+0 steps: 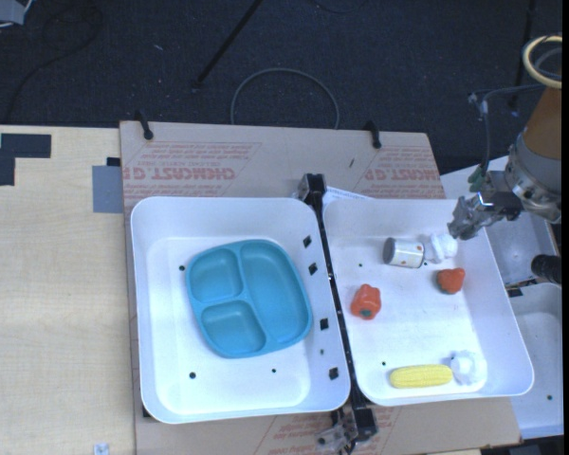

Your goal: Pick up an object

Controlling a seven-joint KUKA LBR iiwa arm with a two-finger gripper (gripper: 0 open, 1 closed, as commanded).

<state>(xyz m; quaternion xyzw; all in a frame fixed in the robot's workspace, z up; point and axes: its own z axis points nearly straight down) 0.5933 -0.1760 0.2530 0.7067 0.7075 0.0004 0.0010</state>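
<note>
**Poised at the bin's edge, nothing yet in the claw**

Camera view, from above and at a slant: two shallow white bins side by side on the bench. In the left bin (161,245), a blue divided plate (248,297), lying flat. In the right bin (498,349), five small candidates for the pick: a grey-and-white cylinder (404,251) on its side near the far wall, a small white piece (443,246) just beside it, a red-orange lump (450,280) close by, an orange cup-like piece (365,300) near the divider, and a yellow corn cob (420,376) along the near wall with a pale object (463,366) at its end.

At the right bin's far right corner, the gripper (467,218), hanging from the grey arm above the rim. No object visible between the fingers; whether apart or together, impossible to tell at this size and angle.

Judged step: approach, before any grasp. Nearest targets: the white piece and the cylinder. Next move likely to call for a short reach inward, a descent and a close around one item alone, clear of the crowded neighbours.
</note>
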